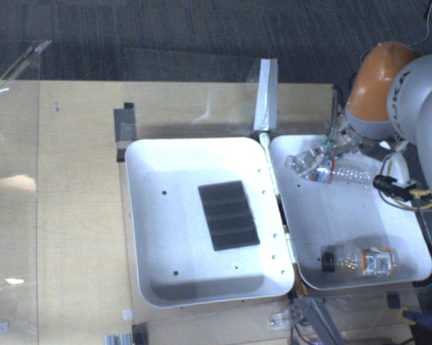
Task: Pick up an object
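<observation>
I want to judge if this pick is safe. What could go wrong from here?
1. The clear plastic bottle under the gripper is round and lying flat, so it may roll or slip out.
2. It lies close to the right bin's far wall, so the gripper may bump the rim.
3. Its clear body may make aiming difficult.

A pale wooden worktop (67,210) fills most of the scene, with dark grey ribbed floor (159,20) beyond its far edge; lighting is soft and even.
</observation>
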You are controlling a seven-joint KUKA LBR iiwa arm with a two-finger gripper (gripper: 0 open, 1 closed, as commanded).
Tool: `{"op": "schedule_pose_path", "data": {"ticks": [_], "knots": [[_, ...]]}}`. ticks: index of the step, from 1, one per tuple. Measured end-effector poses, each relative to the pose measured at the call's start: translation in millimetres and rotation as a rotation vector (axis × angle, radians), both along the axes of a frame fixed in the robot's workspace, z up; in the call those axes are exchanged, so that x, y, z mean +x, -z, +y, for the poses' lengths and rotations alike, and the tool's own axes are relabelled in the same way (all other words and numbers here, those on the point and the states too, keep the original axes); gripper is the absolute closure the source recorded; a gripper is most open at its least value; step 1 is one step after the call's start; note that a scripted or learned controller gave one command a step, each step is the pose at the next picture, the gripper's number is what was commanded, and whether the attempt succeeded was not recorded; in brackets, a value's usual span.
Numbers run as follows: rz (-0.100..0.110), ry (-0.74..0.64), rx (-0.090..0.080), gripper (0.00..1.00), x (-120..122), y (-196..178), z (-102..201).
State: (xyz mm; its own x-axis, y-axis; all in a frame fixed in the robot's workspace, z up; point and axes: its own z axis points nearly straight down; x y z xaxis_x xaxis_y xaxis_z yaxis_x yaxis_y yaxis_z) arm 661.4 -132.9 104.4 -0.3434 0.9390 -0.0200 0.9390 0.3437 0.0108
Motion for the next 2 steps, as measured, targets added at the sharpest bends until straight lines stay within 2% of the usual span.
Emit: {"op": "schedule_pose_path", "data": {"ticks": [1, 2], "knots": [[0.006, -0.003, 0.002, 1.0, -0.5, -10.7, 1.1], [0.008, -0.128, 0.014, 1.0, -0.4, -90.8, 81.5]]}}
